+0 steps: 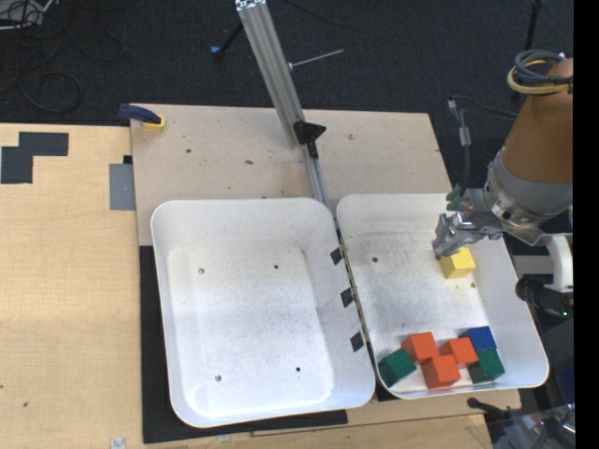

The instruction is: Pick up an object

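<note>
The left bin (187, 251) is sitting beside the right bin (393, 241) on the bench (225, 152). Orange, green and blue blocks (445, 355) are huddling in the right bin's near corner, well apart from the yellow block (458, 264). The gripper (451, 239) is hanging just over the yellow block, touching or nearly so. I cannot tell whether its jaws are apart or together. The block could be slipping sideways if they are closing off-centre. Nothing is blocking it.

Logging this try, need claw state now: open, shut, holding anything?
Claw: right over the yellow block in the right bin; cannot be told whether it is open, shut or gripping the block.
</note>
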Controlling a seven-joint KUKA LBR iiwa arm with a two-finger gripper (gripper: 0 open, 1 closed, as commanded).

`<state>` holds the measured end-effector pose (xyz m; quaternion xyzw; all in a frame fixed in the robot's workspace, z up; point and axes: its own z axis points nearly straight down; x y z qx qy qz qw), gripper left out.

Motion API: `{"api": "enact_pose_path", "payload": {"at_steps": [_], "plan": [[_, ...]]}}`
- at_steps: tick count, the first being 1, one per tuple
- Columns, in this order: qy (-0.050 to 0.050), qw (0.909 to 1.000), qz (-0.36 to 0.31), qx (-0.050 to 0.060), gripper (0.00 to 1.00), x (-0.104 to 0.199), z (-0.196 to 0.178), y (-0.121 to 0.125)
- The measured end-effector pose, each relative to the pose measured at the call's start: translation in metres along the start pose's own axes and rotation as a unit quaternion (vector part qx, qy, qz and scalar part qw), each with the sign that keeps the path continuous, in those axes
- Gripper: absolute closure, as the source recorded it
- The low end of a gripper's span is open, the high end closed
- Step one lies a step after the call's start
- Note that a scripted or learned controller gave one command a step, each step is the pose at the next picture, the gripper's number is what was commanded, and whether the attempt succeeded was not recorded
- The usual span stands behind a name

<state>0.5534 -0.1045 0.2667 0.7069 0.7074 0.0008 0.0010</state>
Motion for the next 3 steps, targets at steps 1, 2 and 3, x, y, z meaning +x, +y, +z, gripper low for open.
{"api": "enact_pose_path", "payload": {"at_steps": [1, 2, 3], "plan": [[0.001, 1.0, -0.002, 0.003, 1.0, 0.055, -0.003, -0.005], [0.001, 1.0, -0.001, 0.004, 1.0, 0.105, -0.003, -0.017], [0.001, 1.0, -0.001, 0.004, 1.0, 0.148, 0.014, -0.02]]}}
